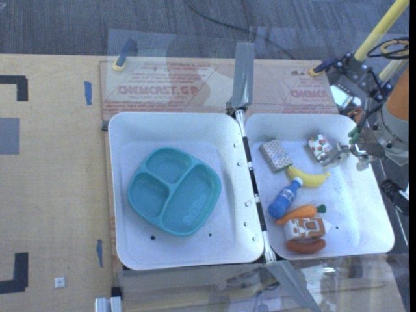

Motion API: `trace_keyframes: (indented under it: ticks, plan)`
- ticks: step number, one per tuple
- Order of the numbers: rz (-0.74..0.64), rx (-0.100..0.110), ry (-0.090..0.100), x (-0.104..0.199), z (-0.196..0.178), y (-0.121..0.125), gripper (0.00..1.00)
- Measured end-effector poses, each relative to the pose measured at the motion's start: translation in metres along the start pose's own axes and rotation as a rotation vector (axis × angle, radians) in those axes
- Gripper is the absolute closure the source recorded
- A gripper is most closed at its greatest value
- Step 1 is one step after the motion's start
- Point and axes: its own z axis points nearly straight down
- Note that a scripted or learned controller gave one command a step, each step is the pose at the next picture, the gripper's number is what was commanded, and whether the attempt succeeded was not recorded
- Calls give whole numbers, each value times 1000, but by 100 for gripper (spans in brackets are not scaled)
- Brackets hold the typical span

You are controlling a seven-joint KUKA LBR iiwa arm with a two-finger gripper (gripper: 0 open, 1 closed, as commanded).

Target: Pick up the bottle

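Robotics lab: taped bench [52, 174] (cables [214, 8] trailing), white bins [130, 125].

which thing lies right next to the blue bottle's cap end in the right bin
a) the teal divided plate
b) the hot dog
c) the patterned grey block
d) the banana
d) The blue bottle lies tilted with its pale cap end pointing up toward the yellow banana, which is the closest item to that end.
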Motion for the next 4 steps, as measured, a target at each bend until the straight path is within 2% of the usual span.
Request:
trace_keyframes:
  ticks: [1,2,3,4]
  plan:
    - [-87,1,0,77,64,-48,0]
    - [109,-12,1,84,113,-22,0]
    - [118,-14,1,80,103,-22,100]
    - [290,1,-1,96,-31,-10,100]
